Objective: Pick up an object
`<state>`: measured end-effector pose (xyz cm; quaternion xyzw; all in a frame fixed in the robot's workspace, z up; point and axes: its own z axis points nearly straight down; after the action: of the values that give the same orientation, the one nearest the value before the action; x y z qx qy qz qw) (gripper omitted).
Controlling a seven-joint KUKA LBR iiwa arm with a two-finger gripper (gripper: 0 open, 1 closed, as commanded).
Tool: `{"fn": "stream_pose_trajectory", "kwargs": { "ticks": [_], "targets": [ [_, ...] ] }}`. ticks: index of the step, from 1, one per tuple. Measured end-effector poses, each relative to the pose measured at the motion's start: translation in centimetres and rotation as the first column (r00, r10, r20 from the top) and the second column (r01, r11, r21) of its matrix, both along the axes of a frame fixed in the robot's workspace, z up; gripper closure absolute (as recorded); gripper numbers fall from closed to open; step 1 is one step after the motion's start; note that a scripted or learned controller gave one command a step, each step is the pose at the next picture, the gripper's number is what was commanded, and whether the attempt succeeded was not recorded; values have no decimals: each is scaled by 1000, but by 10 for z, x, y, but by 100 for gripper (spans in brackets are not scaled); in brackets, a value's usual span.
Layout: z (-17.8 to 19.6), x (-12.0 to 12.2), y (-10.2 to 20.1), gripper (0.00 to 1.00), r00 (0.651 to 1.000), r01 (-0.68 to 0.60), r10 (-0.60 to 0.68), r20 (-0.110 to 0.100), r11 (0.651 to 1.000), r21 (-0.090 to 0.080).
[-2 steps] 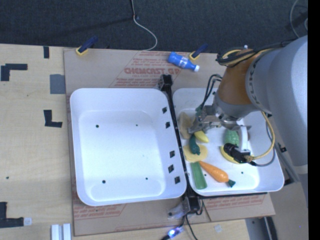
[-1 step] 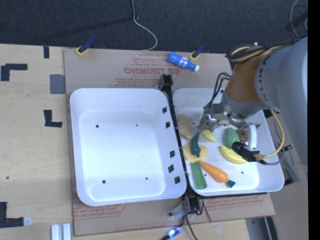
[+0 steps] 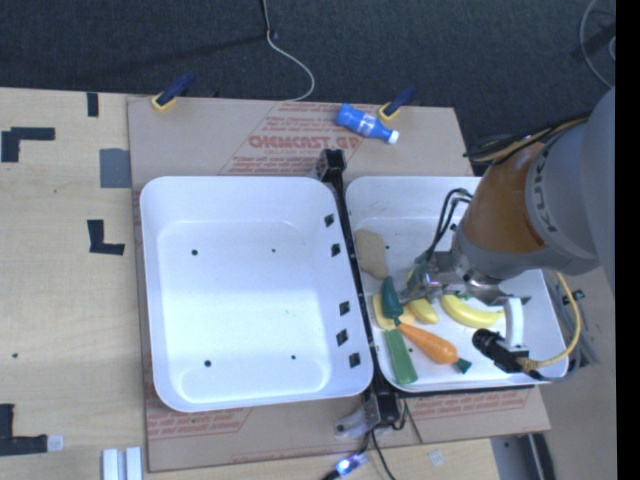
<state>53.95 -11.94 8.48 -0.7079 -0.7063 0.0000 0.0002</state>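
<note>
Reaching into the right bin (image 3: 400,196) with the gripper (image 3: 424,282), hanging low over the clutter near the bin's middle. Not managing to read the jaws: too blurred and crowded, so cannot tell how wide, and not seeing anything clamped between them. Counting nothing as lifted yet.

Sitting just beside or touching the small yellow piece (image 3: 422,312) and the teal item (image 3: 390,296); cannot tell which is the target. Noting the rest lying on the bin floor:
- banana (image 3: 470,312) toward the right wall
- carrot (image 3: 428,344) nearer the front wall
- green block (image 3: 402,360) along the left wall
- tan rounded thing (image 3: 371,252) toward the back

Leaving the left bin (image 3: 160,218) out of play. Ignoring the blue bottle (image 3: 364,122) on the cardboard (image 3: 290,143) behind the bins.

Judging progress as early: approach looking done, descent about at grasp height, but closing, holding and raising all remaining. Judging success as unproven here.
</note>
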Motion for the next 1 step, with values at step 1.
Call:
{"fn": "stream_pose_trajectory", "kwargs": {
  "ticks": [1],
  "targets": [
    [105,-38,64,100,1000,-9,9,5,1000,2]
  ]
}}
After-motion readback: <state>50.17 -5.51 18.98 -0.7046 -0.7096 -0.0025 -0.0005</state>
